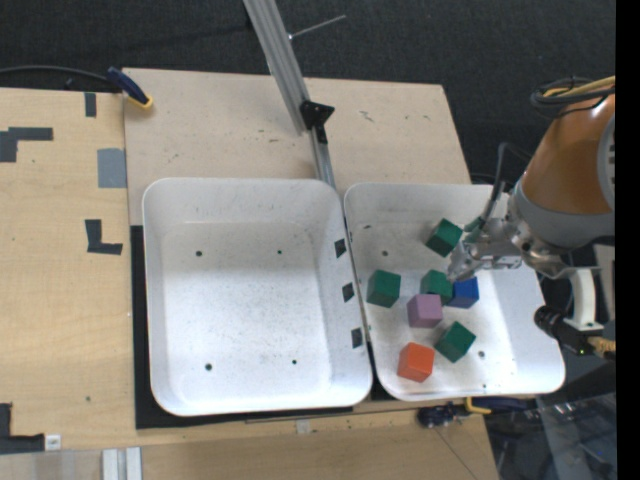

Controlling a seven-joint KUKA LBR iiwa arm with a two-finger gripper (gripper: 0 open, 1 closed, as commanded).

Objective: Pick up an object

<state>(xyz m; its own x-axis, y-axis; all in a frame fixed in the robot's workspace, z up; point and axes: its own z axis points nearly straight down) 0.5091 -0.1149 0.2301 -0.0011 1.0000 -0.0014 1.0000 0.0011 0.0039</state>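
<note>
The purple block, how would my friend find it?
Look in the right bin, among the cluster of blocks. The purple block sits in the middle, below the pincer, above the orange block. It is the only purple one.

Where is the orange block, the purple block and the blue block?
orange block (416,361): camera view, middle of its top face.
purple block (425,310): camera view, middle of its top face.
blue block (466,292): camera view, the visible part beside the gripper.
</note>
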